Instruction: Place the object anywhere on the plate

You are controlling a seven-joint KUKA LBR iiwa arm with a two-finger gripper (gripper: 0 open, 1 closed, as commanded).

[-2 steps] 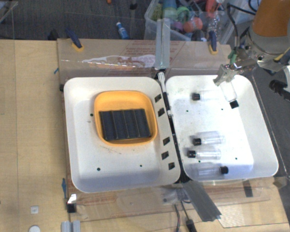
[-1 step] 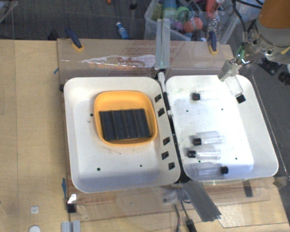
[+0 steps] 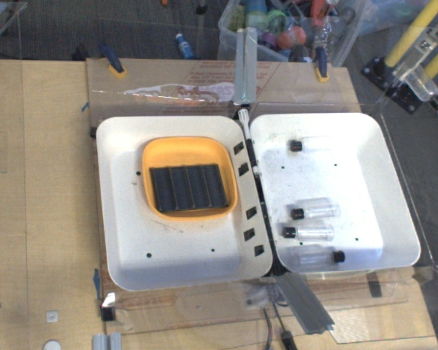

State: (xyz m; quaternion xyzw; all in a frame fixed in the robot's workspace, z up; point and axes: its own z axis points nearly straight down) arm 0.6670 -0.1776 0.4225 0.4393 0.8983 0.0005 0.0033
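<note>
Black ribbed rectangular slab (image 3: 188, 188) sits flat inside the orange square plate (image 3: 153, 154). I'd call that placed; clear black-capped vials (image 3: 317, 210) lie in the neighbouring white bin (image 3: 372, 141).

Left bin (image 3: 124, 261): plate (image 3: 157, 155) inside, ridged block (image 3: 188, 188) laid on it.
Right bin (image 3: 365, 152): four capped vials (image 3: 317, 211) scattered inside.

clear vials (image 3: 315, 210) in right bin (image 3: 394, 195) nearly invisible against white, bodies hard to trace; toy tub (image 3: 292, 13) cropped at top edge, contents too jumbled to identify.
</note>
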